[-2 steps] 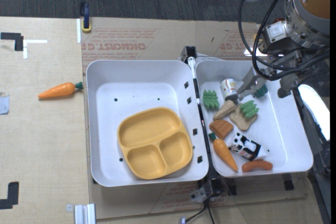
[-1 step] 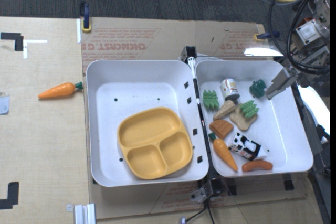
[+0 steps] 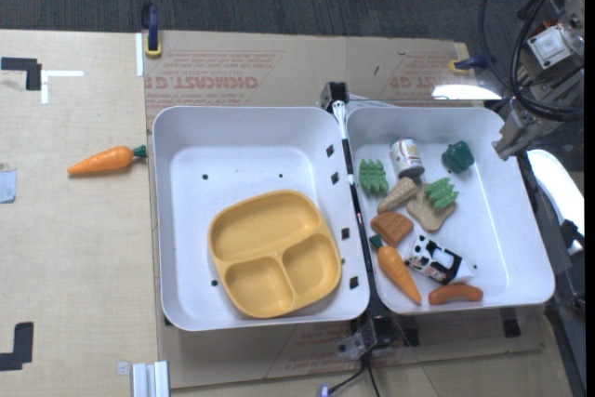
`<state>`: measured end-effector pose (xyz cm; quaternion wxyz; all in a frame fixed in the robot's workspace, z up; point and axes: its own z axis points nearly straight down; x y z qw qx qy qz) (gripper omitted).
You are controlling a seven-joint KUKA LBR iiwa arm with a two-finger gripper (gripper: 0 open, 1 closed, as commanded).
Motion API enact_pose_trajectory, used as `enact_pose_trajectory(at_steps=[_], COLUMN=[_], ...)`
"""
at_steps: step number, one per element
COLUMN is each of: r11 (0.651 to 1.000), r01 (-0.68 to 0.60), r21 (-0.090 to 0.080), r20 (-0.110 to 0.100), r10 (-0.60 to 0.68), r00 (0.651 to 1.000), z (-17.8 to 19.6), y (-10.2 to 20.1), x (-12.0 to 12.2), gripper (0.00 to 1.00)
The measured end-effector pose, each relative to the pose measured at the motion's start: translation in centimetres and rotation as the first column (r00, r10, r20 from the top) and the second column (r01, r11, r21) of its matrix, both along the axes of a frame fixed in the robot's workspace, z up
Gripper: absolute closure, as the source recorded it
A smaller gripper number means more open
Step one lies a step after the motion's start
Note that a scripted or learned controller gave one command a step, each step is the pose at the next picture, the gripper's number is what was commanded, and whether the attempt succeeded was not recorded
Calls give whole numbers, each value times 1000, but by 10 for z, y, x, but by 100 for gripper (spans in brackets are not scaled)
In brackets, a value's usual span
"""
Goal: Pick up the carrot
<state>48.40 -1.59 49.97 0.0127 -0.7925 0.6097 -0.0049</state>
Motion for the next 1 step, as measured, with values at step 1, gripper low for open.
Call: enact_pose_trajectory(at_steps=[1], r11=[1000], r01=[6], r21=[7], r20=[11], r10=[-6], r00=[1000], z=[10], y=[0], x=[3], gripper=[100])
